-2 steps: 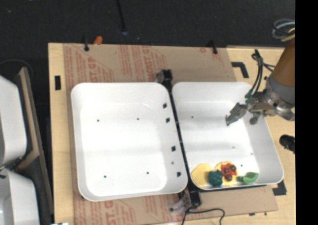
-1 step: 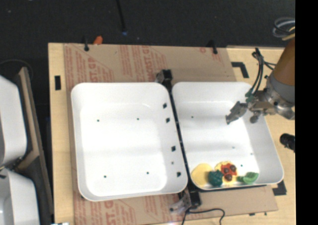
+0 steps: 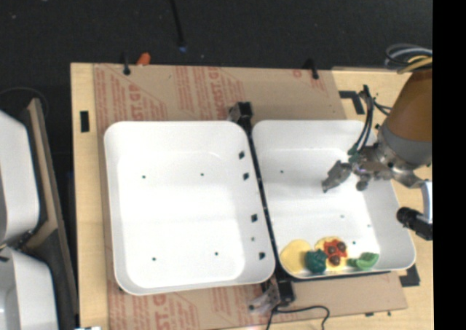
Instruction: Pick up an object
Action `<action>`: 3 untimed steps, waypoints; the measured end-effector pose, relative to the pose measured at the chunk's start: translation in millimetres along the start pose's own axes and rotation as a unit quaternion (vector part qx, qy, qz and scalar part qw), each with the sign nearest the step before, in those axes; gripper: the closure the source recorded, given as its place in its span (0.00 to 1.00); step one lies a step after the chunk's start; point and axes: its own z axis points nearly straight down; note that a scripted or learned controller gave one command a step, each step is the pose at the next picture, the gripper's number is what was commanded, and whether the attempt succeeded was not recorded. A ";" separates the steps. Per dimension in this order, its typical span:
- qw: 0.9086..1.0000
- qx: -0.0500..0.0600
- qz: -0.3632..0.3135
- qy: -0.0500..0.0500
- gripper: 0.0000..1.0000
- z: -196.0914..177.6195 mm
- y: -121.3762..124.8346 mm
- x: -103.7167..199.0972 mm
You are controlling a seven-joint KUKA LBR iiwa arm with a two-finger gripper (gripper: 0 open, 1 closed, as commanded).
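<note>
I see my pincer (image 3: pixel 342 173) hanging spread and empty over the right bin (image 3: pixel 306 139); the toys (image 3: pixel 329 254) huddle at its six o'clock edge, untouched

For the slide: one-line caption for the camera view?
Grey arm's hand hovers over right white bin; small colourful toys cluster at its near edge.

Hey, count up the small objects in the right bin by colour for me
Yellow: 1
Teal: 1
Red: 1
Green: 1
Total: 4, clustered at the near edge of the right bin.
</note>
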 end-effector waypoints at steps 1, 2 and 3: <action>1.000 0.000 0.000 0.000 0.00 42.6 3.3 0.1; 1.000 0.000 0.000 0.000 0.00 89.5 2.7 0.0; 1.000 -0.002 0.001 -0.001 1.00 76.6 3.7 -1.1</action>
